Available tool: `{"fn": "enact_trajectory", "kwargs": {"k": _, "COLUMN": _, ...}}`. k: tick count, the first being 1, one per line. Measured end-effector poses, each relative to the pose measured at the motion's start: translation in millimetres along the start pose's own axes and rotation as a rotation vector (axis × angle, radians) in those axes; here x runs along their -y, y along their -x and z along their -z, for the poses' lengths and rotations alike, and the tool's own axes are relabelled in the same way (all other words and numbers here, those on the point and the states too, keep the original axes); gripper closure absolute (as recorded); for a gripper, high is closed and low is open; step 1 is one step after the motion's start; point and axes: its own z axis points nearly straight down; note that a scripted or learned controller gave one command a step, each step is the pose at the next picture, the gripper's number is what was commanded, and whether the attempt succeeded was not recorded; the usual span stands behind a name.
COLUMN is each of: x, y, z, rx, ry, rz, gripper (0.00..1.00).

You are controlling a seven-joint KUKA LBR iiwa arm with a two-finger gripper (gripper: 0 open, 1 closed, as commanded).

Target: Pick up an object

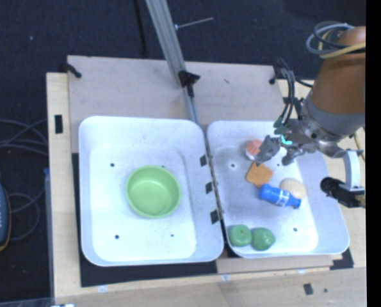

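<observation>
Hovering w/ fingers spread, gripper (pixel 276 151) over flat orange block (pixel 260 174), round green bowl (pixel 153 191) in left bin (pixel 94 171).

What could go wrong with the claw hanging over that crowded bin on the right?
The claw hangs over the pink object and the orange block, which lie close together, so it might nudge one while going for the other. The blue bottle lies on its side against a cream-coloured object and could roll if bumped. The two green objects sit by the bin wall, leaving little room for a grip.
</observation>
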Motion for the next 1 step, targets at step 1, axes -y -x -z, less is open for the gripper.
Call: {"fn": "enact_trajectory", "kwargs": {"k": 1, "x": 0.0, "y": 0.0, "z": 0.0, "rx": 0.0, "ry": 0.0, "rz": 0.0, "gripper": 0.0}}
